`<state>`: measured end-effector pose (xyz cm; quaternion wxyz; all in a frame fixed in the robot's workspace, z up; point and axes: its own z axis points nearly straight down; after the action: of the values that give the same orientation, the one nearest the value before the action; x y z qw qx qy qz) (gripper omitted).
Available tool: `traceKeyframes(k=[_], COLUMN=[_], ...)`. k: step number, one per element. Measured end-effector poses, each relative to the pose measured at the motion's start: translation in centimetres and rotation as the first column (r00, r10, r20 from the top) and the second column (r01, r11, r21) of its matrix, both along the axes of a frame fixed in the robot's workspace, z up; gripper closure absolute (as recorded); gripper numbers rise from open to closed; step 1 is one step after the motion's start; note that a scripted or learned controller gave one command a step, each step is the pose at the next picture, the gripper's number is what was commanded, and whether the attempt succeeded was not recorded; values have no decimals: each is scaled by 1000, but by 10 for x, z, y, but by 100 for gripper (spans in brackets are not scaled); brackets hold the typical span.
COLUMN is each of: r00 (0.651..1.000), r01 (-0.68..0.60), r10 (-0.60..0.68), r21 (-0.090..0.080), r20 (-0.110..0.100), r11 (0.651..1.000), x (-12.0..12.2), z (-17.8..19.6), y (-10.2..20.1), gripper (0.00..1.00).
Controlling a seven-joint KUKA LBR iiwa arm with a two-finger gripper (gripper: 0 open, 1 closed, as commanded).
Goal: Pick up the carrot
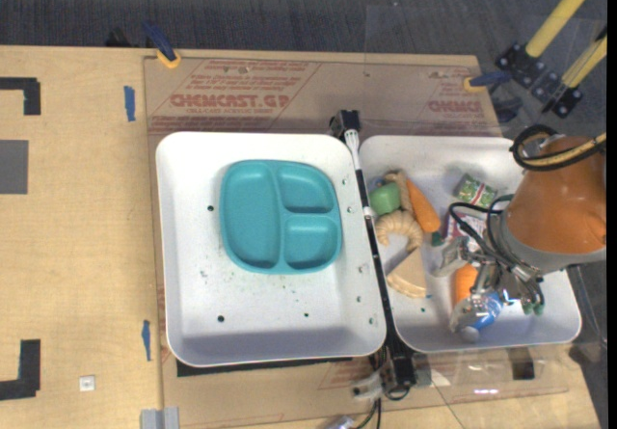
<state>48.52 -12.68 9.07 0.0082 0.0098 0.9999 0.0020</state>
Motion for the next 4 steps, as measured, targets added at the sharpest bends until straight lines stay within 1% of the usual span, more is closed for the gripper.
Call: traceKeyframes(k=[1,2,3,4], r00=[1000,1000,1000,1000], r01=[-2,-2,-3,-3], r10=[2,2,3,3], r21=[-4,-4,-5,-5], r20=[13,12,22,21], r11=[1000,1000,1000,1000], x=[4,4,7,7], z=[13,12,23,23], y=[0,0,1,1], gripper=[100,0,100,0])
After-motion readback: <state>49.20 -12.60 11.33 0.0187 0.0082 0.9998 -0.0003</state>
